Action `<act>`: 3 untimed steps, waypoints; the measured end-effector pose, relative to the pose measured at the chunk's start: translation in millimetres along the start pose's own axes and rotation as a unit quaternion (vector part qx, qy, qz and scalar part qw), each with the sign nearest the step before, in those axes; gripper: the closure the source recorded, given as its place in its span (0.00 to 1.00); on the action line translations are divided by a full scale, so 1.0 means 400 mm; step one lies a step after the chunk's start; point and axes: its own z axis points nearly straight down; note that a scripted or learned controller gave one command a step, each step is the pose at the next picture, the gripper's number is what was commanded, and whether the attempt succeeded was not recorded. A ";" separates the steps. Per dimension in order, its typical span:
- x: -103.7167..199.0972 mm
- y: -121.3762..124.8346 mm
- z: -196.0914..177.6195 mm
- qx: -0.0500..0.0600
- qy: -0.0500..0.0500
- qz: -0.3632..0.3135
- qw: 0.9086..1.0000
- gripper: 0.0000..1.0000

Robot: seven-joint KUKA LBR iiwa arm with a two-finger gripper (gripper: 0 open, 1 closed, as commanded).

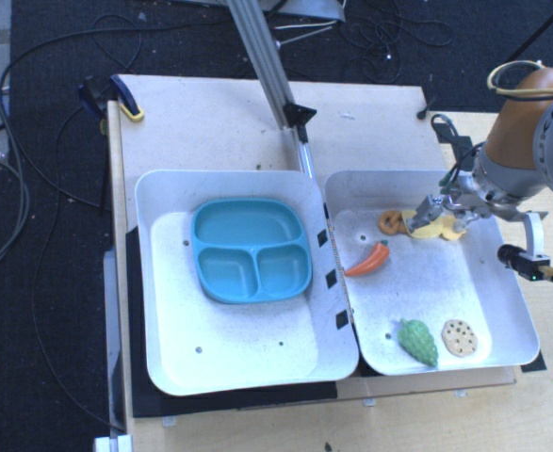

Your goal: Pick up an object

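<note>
Over the right bin point(502, 281), the gripper point(438, 211) hangs low beside a yellow banana point(429, 230) lying near a pretzel point(390, 221); whether its fingers are spread, I cannot tell.

A tray point(252, 250) sits in the left bin point(163, 347). In the right bin point(502, 332), a carrot point(368, 259) lies in the middle, a cookie point(459, 338) near the front beside a leafy thing point(418, 341).

Grey arm point(551, 149) with an orange band point(532, 125), black cable point(455, 139) alongside.
</note>
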 end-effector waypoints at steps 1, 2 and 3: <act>0.001 0.004 -0.034 -0.003 -0.001 -0.001 1.000 1.00; -0.003 0.010 -0.140 -0.001 -0.001 -0.001 1.000 1.00; -0.003 0.012 -0.253 -0.001 -0.001 -0.001 1.000 1.00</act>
